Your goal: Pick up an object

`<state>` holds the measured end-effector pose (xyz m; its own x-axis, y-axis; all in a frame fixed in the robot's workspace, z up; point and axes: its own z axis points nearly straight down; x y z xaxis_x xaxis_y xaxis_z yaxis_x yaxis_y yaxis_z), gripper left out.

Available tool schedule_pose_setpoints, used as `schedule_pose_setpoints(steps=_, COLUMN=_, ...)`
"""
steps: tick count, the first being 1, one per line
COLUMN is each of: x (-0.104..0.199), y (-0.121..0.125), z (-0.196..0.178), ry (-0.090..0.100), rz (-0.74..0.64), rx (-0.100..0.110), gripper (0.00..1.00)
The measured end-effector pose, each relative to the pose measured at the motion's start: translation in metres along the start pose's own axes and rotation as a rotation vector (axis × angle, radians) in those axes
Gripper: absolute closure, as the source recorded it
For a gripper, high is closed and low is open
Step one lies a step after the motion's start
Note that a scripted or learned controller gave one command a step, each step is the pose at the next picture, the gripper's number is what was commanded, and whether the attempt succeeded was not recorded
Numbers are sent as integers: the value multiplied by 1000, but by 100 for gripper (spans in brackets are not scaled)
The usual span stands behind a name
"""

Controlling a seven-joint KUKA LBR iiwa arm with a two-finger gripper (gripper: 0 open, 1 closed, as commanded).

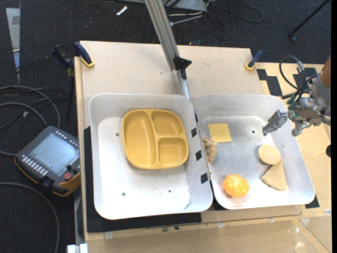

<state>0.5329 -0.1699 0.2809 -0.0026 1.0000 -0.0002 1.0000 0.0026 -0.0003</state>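
Left bin [105,157]: a yellow divided plate [156,138]. Right bin [247,109]: yellow square [219,132], orange ball [235,186], round tan piece [269,154], tan wedge [276,179]. End effector [287,121], released, hovers above the round piece, grasping nothing.
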Motion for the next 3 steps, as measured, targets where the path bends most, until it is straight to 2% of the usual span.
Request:
schedule_pose_setpoints(steps=1, x=0, y=0, z=0, ry=0, rz=1, rx=0, gripper=0)
schedule_pose_setpoints(steps=2, x=3, y=1, z=64, ry=2, rz=2, rx=6, gripper=0)
schedule_pose_setpoints(steps=3, x=1, y=-3, z=108, ry=1, rz=3, rx=5, gripper=0)
